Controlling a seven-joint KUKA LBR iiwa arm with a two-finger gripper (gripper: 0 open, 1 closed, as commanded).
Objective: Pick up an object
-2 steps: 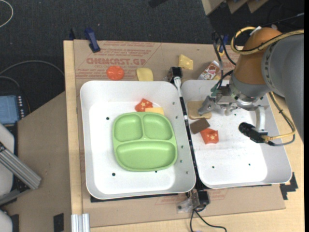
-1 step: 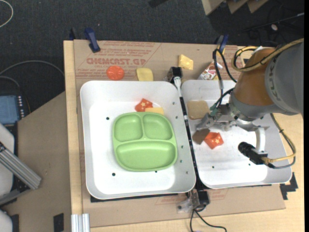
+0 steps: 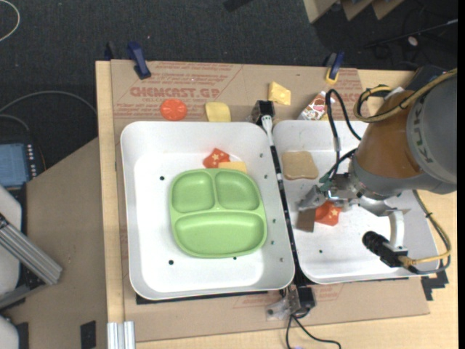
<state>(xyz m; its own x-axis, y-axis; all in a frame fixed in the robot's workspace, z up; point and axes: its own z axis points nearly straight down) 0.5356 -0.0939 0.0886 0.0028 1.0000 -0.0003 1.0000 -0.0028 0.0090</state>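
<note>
My gripper (image 3: 317, 200) reaches from the right into the right bin (image 3: 341, 264), low over its left part. Right at the fingers lie a red block (image 3: 328, 214) and a dark brown block (image 3: 306, 219); whether either sits between the fingers I cannot make out. A tan bread-like slice (image 3: 299, 165) lies further back in the same bin. The left bin (image 3: 142, 217) holds a green divided plate (image 3: 216, 212), with a red piece (image 3: 216, 158) and a yellow piece (image 3: 234, 167) just behind it.
Behind the bins on the cardboard lie an orange round item (image 3: 173, 109), a yellow block (image 3: 217, 112), a yellow wedge (image 3: 280, 93) and a red-white packet (image 3: 314, 108). Blue clamps (image 3: 138, 59) grip the board's far edge. Cables (image 3: 334, 133) hang over the right bin.
</note>
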